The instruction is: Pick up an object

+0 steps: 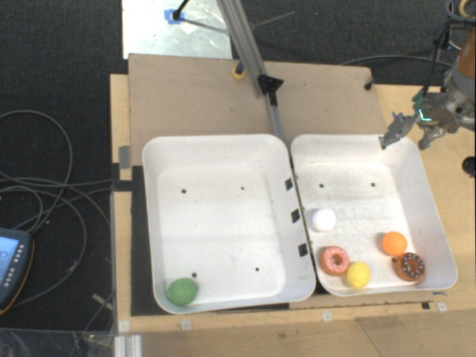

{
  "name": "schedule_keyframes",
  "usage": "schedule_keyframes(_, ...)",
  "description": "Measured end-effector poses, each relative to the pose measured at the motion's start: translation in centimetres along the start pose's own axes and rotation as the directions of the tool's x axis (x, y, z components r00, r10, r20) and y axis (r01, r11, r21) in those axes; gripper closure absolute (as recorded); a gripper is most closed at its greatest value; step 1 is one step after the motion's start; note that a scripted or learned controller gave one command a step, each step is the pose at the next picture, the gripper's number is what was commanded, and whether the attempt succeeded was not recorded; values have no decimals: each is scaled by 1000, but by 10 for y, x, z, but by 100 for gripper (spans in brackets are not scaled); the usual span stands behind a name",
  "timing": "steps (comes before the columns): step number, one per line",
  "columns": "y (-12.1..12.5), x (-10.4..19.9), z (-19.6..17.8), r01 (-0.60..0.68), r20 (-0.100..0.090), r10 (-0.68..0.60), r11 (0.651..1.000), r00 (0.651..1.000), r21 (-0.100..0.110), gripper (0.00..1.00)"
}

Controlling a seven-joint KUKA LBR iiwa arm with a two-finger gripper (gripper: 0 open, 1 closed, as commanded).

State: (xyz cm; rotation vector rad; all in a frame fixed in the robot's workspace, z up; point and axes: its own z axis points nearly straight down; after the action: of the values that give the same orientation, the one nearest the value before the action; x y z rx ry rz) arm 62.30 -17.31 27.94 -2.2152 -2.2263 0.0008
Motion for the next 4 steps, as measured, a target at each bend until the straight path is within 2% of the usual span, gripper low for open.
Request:
schedule_keyframes(1,1,0,-2,2,1,-2,1000,1000,-3,0)
schedule_keyframes(3,6,10,98,0,0,0,1000,1000,1,0)
schedule_keyframes(4,-2,17,149,-2,-1,2,1000,1000,3,0)
